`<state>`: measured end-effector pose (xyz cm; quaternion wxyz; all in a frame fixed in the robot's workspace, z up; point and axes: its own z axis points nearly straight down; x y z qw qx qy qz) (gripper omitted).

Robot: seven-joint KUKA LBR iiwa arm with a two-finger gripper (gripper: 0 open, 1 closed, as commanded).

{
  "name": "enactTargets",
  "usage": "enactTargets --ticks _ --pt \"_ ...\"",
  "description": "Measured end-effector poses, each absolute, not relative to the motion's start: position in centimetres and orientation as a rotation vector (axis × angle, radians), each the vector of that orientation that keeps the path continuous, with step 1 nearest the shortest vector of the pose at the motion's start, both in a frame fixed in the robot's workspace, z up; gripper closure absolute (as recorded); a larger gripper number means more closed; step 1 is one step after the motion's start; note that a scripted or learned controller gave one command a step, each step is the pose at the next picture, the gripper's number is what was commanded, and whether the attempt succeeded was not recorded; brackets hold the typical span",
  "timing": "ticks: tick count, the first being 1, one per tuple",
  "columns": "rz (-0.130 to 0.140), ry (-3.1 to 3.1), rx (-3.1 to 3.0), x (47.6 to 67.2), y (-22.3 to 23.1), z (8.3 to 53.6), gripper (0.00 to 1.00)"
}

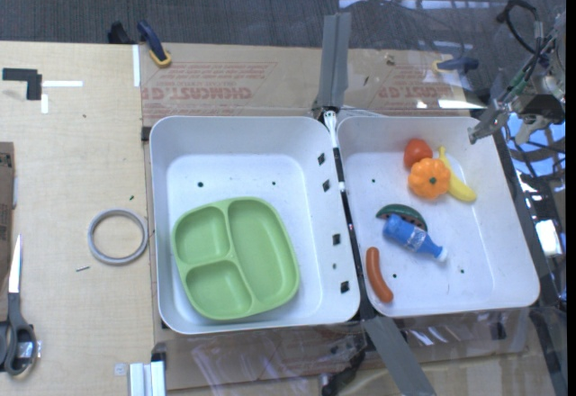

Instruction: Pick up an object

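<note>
while the pale wooden bench (72,169) spreads widest, two shallow white bins sit on it side by side, glossy and round-cornered. the left bin (236,138) holds a matte green plate (235,256) moulded into three compartments. the right bin (490,286) holds the small toys: a blue bottle (413,237) with a white cap lying on its side, a dark green curved piece (398,211) touching its upper edge, an orange sausage (379,274) near the front wall, a ribbed orange pumpkin (429,177) with a red tomato (417,151) just behind it and a yellow banana (459,186) at its right side. at the right edge the gripper (529,102) is perhaps the grey tangle above the bin's far corner, cut off and blurred; i cannot tell how it stands. a grey ring (117,235) and scissors (14,331) lie on the wood.
</note>
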<state>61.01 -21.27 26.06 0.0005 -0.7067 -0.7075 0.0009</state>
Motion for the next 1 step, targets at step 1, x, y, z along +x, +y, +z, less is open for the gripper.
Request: enactTargets --ticks 1 --pt "-0.017 -2.237 -2.226 60.87 -21.97 11.41 0.0"
